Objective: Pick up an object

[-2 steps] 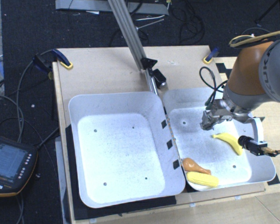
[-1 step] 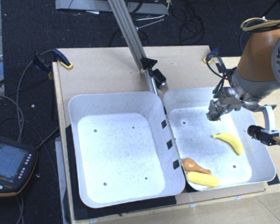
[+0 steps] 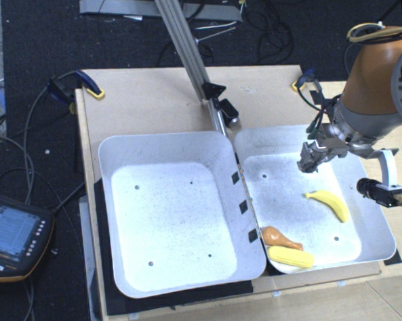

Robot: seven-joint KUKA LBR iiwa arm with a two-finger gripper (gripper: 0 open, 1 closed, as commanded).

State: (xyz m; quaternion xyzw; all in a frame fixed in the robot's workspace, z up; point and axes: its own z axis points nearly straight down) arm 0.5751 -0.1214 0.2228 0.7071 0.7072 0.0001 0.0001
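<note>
The right bin [image 3: 283, 165] holds three toy foods. A yellow banana [image 3: 329, 203] lies towards its right side. An orange-brown drumstick-like piece [image 3: 279, 237] and a yellow corn cob [image 3: 292, 257] lie close together at the near left corner. My gripper [image 3: 310, 162] hangs over the far right part of this bin, up and to the left of the banana and apart from it. Nothing shows between its dark fingers.
The left bin [image 3: 170, 212] sits beside the right one, a raised divider with black clips [image 3: 244, 204] between them. A slanted metal pole [image 3: 191, 55] rises behind the bins. Clamps [image 3: 81, 86] grip the bench's far corners.
</note>
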